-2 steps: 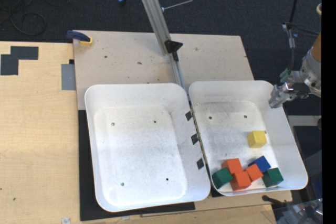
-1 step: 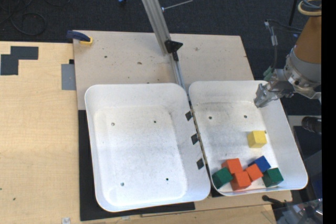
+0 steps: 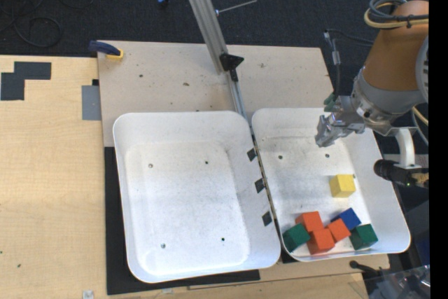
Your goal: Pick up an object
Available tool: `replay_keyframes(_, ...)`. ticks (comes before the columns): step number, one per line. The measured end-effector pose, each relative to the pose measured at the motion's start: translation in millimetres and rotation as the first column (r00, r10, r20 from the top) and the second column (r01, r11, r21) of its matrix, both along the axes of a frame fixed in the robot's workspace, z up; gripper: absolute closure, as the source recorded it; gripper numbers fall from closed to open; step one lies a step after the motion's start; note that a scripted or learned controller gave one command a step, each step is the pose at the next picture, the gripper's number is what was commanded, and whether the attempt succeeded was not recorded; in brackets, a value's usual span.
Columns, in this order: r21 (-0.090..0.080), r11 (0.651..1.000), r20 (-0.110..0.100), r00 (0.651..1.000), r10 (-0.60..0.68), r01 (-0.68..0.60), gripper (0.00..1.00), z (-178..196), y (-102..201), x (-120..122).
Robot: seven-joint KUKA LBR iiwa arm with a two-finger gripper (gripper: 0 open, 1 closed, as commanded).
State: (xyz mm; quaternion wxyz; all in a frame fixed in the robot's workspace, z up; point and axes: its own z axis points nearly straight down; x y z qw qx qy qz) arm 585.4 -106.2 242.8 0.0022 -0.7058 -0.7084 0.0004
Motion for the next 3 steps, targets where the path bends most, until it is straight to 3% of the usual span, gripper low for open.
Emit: replay_keyframes(3, 0.0, 1.0, -0.004, 1.0, 0.0, 0.0, 1.0, -30.6, 150.8, 7.7)
